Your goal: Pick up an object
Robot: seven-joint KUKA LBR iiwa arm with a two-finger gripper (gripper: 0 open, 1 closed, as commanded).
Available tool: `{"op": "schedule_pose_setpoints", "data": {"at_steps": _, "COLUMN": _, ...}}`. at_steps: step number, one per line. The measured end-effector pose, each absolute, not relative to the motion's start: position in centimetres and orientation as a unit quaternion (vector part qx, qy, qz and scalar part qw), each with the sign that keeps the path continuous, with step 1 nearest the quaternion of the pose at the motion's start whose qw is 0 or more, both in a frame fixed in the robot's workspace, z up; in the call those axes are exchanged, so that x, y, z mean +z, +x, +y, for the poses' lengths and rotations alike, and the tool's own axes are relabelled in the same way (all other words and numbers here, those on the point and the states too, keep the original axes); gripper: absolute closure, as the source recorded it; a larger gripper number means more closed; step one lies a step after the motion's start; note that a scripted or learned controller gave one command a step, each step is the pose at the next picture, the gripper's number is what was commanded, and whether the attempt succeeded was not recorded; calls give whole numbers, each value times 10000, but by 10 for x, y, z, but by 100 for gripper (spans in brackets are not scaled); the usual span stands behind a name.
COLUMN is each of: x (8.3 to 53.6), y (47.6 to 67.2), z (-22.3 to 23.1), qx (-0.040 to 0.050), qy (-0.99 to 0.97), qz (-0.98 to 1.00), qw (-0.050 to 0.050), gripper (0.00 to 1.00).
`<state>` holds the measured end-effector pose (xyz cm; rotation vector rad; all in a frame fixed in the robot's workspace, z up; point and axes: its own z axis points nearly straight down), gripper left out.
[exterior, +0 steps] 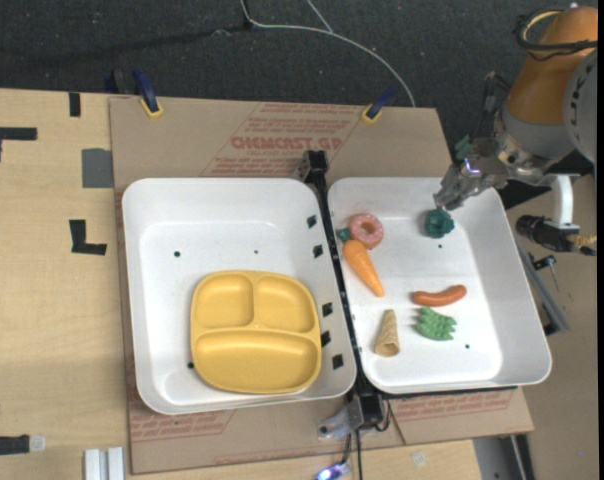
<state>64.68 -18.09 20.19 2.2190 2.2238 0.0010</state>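
Gripper (452,196) stood at the far right corner of the right bin (512,298), directly above and slightly right of a small dark-green object (439,224); whether they touched could not be told, nor the gripper's state. That compact object lay nearest, just down-left. The sausage (439,295) lay well nearer the front.

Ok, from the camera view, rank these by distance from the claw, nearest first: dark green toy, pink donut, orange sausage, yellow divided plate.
Claw sits at the right bin's far right corner.
1. Small dark green toy, just below it.
2. Pink ring donut, by the divider.
3. Orange toy sausage, mid-bin; close to the donut's distance.
4. Yellow divided plastic plate, left bin.
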Motion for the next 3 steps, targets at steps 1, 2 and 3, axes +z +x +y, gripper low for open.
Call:
{"op": "schedule_pose_setpoints", "data": {"at_steps": 1, "x": 211, "y": 647, "z": -125, "qx": 1, "qy": 7050, "qz": 7092, "qw": -11, "gripper": 100}}
{"op": "schedule_pose_setpoints", "data": {"at_steps": 2, "x": 203, "y": 637, "z": -70, "qx": -7, "qy": 7050, "qz": 7092, "qw": -18, "gripper": 100}}
{"op": "schedule_pose_setpoints", "data": {"at_steps": 3, "x": 204, "y": 622, "z": -25, "qx": -7, "qy": 7052, "qz": 7090, "qw": -16, "gripper": 100}}
